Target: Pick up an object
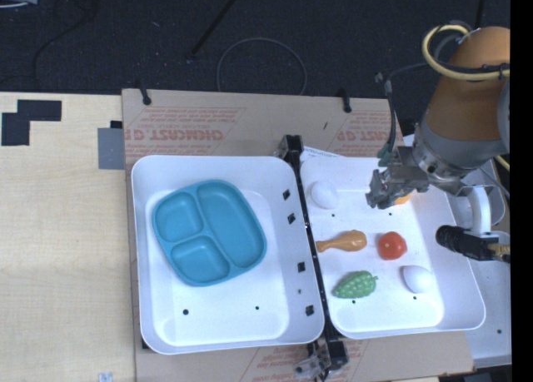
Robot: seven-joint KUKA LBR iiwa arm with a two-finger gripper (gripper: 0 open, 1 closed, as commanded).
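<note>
My gripper [385, 191] hangs over the upper part of the right bin [462, 310], pointing down. A small orange object [403, 199] peeks out just beside and under it; I cannot tell whether they touch. A white egg-shaped piece [324, 195] lies to the gripper's left. Below it lie a tan drumstick [343, 243] and a red tomato [391, 245]. A green bunch of grapes [355, 285] and a second white piece [416, 278] sit near the front.
The left bin [166, 322] holds a blue divided plate [208, 230]. A black divider [304, 230] runs between the bins. A black fitting [466, 241] sticks in over the right bin's right rim.
</note>
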